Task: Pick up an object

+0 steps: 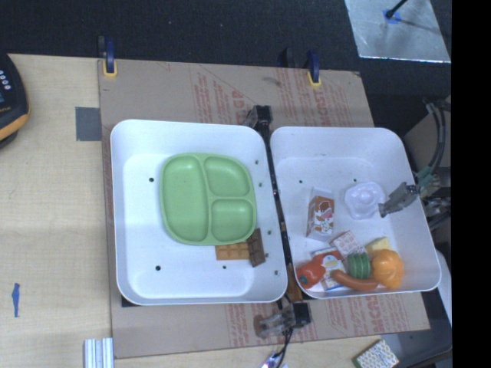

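The right bin [337, 146] holds a small printed packet [321, 215], a clear plastic cup [363, 198], an orange ball-like fruit [388, 268], a green toy [358, 266], a red toy [311, 271] and a yellow piece [377, 245]. My gripper [400, 198] reaches in low over this bin's right side, just right of the clear cup. Its grey tip points toward the cup, and most of the arm is cut off at the right. In the left bin [134, 205] lie a green divided plate [207, 199] and a brown block [232, 252].
The two bins sit side by side on a cardboard sheet [230, 90] clamped at the back by two clips [108, 58]. A dark piece [255, 246] lies beside the brown block. A yellow-black device [9, 98] rests at the far left of the bench.
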`<state>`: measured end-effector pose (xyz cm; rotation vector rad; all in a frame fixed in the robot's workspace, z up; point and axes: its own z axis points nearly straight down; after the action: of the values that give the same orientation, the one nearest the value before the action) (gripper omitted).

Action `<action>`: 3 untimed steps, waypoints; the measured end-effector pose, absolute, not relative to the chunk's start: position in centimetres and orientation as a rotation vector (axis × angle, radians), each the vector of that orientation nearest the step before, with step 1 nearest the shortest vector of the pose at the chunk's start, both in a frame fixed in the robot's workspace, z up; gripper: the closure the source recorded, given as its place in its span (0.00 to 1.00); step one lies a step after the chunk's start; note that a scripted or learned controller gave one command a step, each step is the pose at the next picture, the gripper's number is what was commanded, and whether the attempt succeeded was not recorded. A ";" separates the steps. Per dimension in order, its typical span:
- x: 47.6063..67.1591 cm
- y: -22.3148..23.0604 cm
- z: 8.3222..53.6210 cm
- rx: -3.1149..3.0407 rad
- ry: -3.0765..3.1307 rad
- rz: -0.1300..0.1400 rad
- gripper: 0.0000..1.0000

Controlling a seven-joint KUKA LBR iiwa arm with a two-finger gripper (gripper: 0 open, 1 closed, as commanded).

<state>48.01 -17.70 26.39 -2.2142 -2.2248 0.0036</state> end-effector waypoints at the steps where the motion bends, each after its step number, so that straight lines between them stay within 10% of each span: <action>1: 54.3 -13.2 15.6 -2.203 -2.230 0.006 0.00; 2: 57.5 -9.9 8.8 -2.205 -2.227 0.007 0.00; 3: 57.5 -10.3 10.2 -2.211 -2.226 0.008 1.00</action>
<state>57.45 -10.29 10.24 -2.2115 -2.2263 0.0076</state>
